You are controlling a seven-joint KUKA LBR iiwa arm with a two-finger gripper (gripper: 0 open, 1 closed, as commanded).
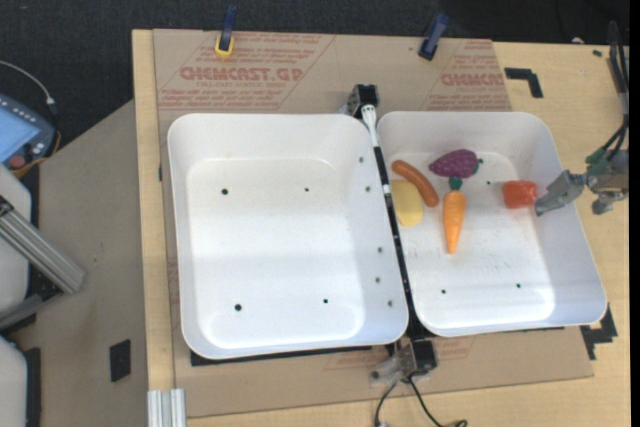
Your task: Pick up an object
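Note:
The right bin (575, 255) holds several toy foods. An orange carrot (453, 220) lies near its middle, with a purple bunch of grapes (454, 162) just behind it. A reddish sausage (415, 182) and a pale yellow lump (407, 204) lie by the left wall. A small red-orange piece (518, 194) sits toward the right wall. My gripper (572, 205) hangs over the bin's right rim, just right of the red-orange piece. It is open, its fingers spread with nothing between them.
The left bin (270, 235) stands beside the right one on a brown board (300, 65). Two clamps (226, 33) hold the board's far edge. A black clip (365, 100) joins the bins at the back.

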